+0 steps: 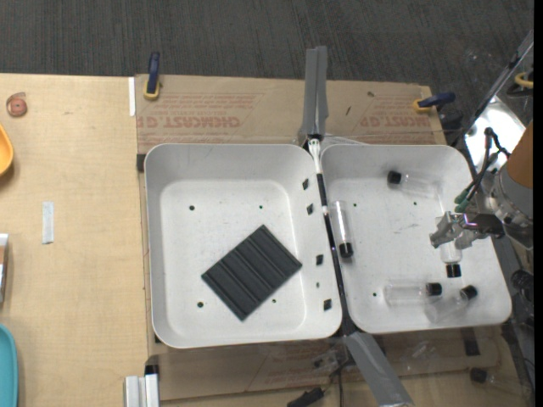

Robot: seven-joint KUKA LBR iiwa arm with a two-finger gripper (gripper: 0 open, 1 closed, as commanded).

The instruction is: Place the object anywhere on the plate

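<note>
Where the dark grey plate point(252, 272) lies tilted on the floor of the left bin point(161, 227), its ribbed rectangular face is seen bare. The hand point(452, 241) is found well to the right of the plate, over the far side of the right bin point(424, 155), carried by the arm point(519, 164). Whether the hand is spread or pressed together cannot be told, as it is small and blurred. Just under the hand a small vial point(452, 269) is seen, far from the plate: a clear, glassy tube closed by a black cap, the cap pointing toward the near rim. It cannot be told whether this vial is gripped or merely lies beneath the hand. Four similar capped vials are scattered right of the plate: a divider vial point(341, 230) closest to it, a back vial point(395, 178) further off, and two front vials point(414, 292) point(467, 294) near the front rim. Both bins are borne by the bench point(68, 159).
</note>
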